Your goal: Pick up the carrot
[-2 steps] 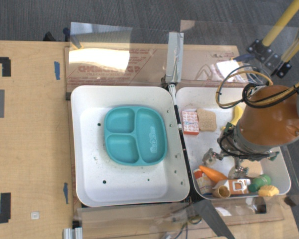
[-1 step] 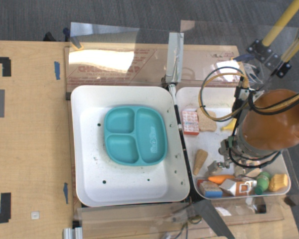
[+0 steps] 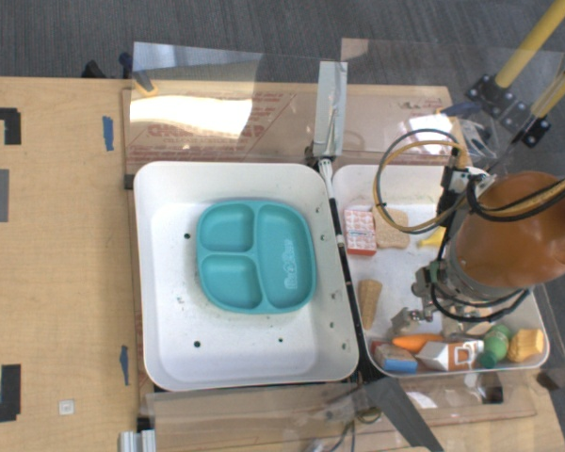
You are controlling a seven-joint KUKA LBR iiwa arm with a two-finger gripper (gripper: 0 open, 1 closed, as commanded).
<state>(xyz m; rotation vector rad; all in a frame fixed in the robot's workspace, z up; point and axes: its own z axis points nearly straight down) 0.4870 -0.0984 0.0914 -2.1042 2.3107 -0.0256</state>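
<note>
The carrot [image 3: 408,343] is a small orange piece lying near the front edge of the right bin [image 3: 537,301], next to an orange-and-white tube [image 3: 449,353]. My gripper [image 3: 412,317] hangs low over the bin, just behind and above the carrot, with its metal tip close to it. The arm's orange band [image 3: 504,229] and looping cables cover most of the gripper's body. From this slant I cannot make out any contact with the carrot.
The right bin also holds a red-and-white box [image 3: 359,229], a cracker [image 3: 393,224], a tan cone [image 3: 369,299], a green piece [image 3: 495,345], a yellow piece [image 3: 526,345] and a blue piece [image 3: 396,364]. A teal divided plate [image 3: 257,255] lies in the left bin [image 3: 160,281].
</note>
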